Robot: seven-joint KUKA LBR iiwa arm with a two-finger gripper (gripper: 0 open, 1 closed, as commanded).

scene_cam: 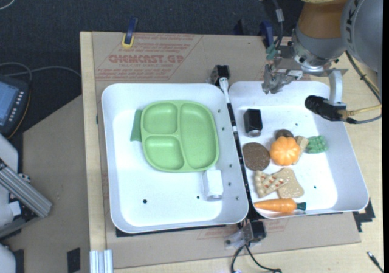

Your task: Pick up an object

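My gripper hangs over the far left corner of the right bin, with nothing visibly held. Below it in that bin lie a small black block, a round brown patty, an orange pumpkin, a green leafy toy, a pizza slice, a piece of toast and a carrot. The black block is the nearest item, a short way toward the front and slightly left of the gripper.
The left bin holds a green divided plate and a small white cylinder near its front right. A black fitting with a cable juts from the arm over the right bin's far right part.
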